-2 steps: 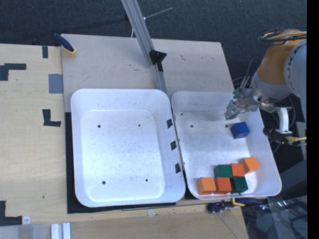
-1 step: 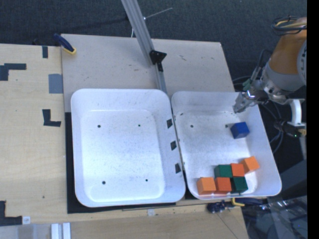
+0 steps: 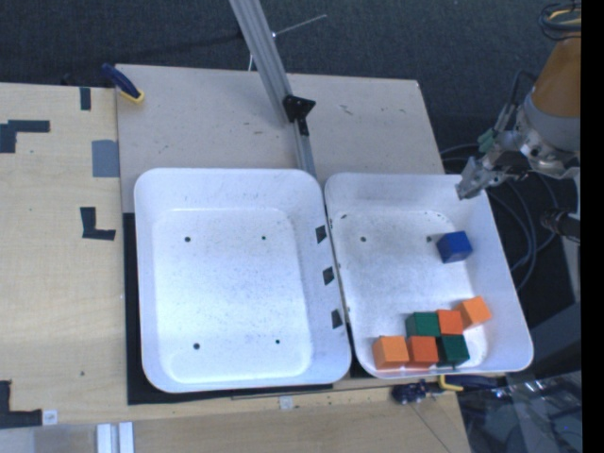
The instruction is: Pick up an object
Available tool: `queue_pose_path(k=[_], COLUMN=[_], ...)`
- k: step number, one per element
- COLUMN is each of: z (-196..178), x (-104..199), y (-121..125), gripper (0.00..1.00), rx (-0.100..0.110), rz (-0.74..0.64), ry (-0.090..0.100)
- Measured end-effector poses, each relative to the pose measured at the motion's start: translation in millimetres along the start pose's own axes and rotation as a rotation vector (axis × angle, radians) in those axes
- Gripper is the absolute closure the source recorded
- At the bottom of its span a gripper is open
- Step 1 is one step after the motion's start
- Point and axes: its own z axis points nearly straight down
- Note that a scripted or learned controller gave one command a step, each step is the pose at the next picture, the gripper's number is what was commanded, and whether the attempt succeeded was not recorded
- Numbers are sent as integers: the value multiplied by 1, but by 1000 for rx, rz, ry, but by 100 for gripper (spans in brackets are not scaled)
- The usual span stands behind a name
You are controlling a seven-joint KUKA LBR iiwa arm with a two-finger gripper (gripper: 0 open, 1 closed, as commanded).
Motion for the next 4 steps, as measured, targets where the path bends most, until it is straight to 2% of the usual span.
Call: queue_pose_path(k=[1, 2, 4], z=[-54, -37, -7], x=[0, 45, 153], y=[2, 3, 12], gripper=[100, 100, 100], rx=[0, 7, 8], rz=[0, -3, -5], ry=[0, 2, 3])
